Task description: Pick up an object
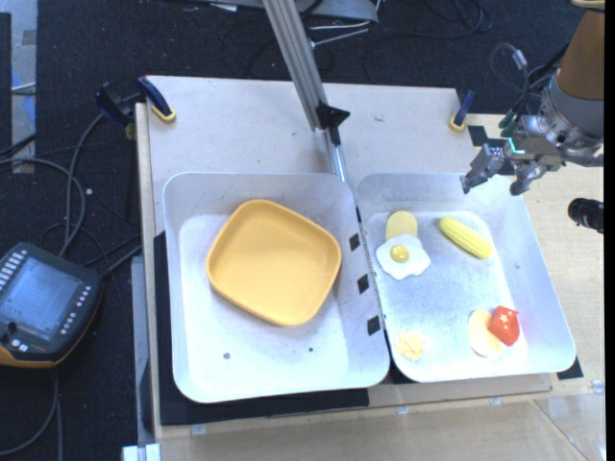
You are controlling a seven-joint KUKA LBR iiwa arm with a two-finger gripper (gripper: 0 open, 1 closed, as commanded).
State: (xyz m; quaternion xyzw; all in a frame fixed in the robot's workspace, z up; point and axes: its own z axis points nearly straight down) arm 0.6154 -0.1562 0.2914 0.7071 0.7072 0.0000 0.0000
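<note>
Just yellow, ridged toy corn point(467, 237), tilted.

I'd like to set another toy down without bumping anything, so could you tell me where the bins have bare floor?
The right bin has an open patch mid-floor, bordered by the fried egg, corn cob, red-and-white piece and small yellow piece. Its far strip is crowded. In the left bin, the yellow plate leaves only the near strip bare. The hand hovers over the right bin's far edge.
</note>
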